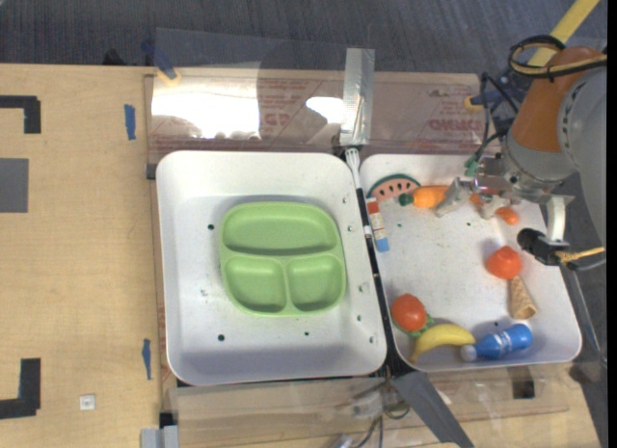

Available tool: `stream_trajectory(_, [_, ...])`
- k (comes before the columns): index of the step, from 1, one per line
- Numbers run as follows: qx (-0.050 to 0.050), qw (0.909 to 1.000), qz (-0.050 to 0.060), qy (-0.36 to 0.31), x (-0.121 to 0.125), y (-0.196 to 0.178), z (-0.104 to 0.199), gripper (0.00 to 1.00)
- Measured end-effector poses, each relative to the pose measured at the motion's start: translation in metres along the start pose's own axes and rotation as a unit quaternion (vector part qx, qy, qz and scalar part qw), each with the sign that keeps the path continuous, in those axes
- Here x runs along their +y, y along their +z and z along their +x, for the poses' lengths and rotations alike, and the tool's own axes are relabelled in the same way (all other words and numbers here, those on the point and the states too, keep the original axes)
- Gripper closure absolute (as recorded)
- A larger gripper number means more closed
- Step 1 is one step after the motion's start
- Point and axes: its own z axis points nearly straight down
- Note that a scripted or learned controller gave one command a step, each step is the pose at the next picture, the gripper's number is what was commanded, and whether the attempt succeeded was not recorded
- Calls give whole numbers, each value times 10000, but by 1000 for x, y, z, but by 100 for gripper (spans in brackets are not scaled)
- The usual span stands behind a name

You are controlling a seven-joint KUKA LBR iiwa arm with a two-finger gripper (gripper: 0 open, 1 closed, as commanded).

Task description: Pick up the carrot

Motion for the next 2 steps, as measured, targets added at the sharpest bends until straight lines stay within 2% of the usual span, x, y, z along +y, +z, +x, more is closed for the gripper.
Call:
stream_trajectory(1, [-49, 9999, 103, -123, 15, 0, 51, 0])
stream_trajectory(2, [-48, 9985, 74, -533, 16, 0, 78, 0])
